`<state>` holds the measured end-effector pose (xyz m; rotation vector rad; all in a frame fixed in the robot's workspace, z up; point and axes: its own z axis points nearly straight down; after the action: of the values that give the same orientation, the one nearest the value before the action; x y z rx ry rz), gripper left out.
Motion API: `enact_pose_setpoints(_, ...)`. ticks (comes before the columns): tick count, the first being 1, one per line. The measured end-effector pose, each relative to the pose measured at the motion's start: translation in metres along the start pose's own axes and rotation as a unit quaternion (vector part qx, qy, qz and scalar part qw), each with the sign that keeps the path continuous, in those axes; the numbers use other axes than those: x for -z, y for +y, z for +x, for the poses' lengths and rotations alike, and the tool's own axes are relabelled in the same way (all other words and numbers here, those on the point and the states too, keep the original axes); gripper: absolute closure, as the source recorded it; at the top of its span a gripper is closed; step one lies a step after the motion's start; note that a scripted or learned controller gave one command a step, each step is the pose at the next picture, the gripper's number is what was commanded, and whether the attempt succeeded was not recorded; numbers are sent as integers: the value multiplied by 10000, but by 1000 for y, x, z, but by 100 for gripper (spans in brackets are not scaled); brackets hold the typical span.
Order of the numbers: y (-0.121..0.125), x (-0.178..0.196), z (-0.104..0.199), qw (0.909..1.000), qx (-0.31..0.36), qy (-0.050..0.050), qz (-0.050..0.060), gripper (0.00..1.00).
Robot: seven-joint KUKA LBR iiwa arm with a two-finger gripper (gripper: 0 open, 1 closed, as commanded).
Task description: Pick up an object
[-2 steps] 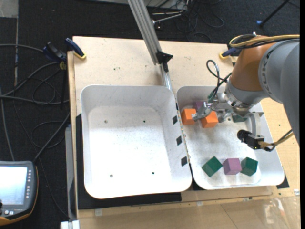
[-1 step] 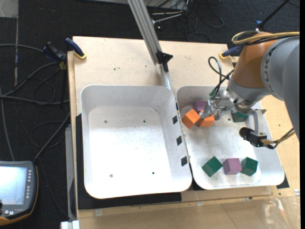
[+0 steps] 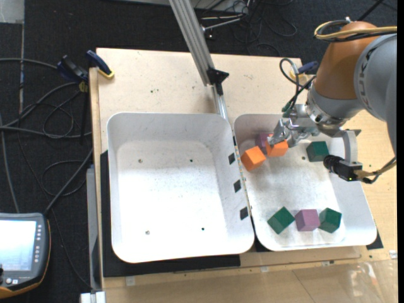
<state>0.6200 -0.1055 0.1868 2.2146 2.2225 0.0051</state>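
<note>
Gripper (image 3: 282, 137) sits low in the right bin (image 3: 353, 229), near its far wall. A small orange block (image 3: 278, 148) is right at the fingertips, but I cannot tell whether the gripper is clenched on it or only touching, so I call no grasp.

A second, larger orange block (image 3: 253, 157) lies just beside it to the camera's left, touching or nearly so. Something pinkish (image 3: 263, 142) peeks out behind the two; too hidden to name.

I judge these blocks light, stiff and fairly smooth. They should take a firm pinch across two flat opposite faces, square on, or they could twist out.

A dark green block (image 3: 317, 150) lies near, on the arm's side. Two green blocks (image 3: 281, 219) (image 3: 330, 219) and a purple block (image 3: 307, 219) line the near edge, well apart from the tool.

The bin's middle is open. The divider wall sits close beside the larger orange block. The left bin (image 3: 120, 188) offers wide room.
</note>
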Motion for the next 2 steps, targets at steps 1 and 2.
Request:
enact_pose_setpoints(1, 2, 48, 0, 10000, -3, -3, 1, 100)
enact_pose_setpoints(2, -6, 58, 52, 10000, 21, 12, 29, 100)
